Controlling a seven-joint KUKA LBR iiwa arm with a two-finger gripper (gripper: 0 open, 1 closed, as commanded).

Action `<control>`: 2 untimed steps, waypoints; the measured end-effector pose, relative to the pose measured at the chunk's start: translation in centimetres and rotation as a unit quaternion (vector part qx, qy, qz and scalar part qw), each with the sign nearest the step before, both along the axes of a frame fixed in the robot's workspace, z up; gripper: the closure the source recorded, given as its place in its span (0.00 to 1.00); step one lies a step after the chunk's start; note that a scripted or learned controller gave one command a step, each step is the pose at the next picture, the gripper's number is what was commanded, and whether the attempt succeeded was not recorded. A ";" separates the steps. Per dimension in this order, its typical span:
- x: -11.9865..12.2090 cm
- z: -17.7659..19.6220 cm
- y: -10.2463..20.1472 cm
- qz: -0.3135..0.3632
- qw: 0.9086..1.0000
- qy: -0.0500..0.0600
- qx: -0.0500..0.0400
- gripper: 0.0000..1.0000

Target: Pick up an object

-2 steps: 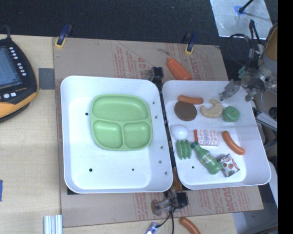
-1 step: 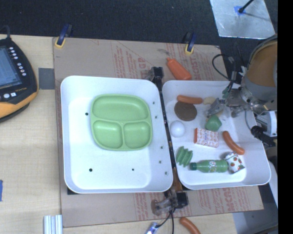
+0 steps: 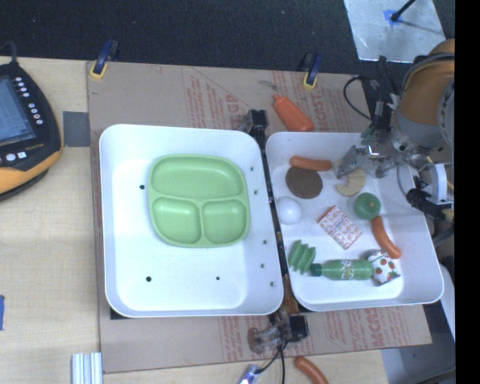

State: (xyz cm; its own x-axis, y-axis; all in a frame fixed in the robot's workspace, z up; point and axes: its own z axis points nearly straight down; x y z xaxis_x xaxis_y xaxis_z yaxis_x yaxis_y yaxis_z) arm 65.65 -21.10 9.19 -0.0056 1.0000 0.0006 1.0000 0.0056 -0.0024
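The right bin [image 3: 432, 290] holds several small items. Among them are a red sausage [image 3: 310, 164], a brown disc [image 3: 304, 183], a white ball [image 3: 288, 210] and a tan piece [image 3: 352, 185]. There are also a green round item [image 3: 367, 206], a checked red packet [image 3: 339, 226], an orange sausage [image 3: 385, 237], a green bottle [image 3: 344, 270] and a green ridged piece [image 3: 301, 256]. My gripper [image 3: 363, 160] hangs open over the bin's far right part, just beyond the tan piece, with nothing between its fingers.
The left bin [image 3: 128, 294] carries a green divided plate [image 3: 198, 200]. An orange carrot [image 3: 292, 113] lies on the cardboard behind the bins. A control pendant [image 3: 12, 130] rests at the far left. Cables trail beside the arm at the right.
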 end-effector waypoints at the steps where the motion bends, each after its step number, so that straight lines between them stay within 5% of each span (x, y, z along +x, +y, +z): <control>1: -5.1 0.0 3.1 -0.001 1.000 0.001 -0.001 0.00; 2: -0.4 2.2 0.2 0.000 1.000 -0.001 0.000 0.00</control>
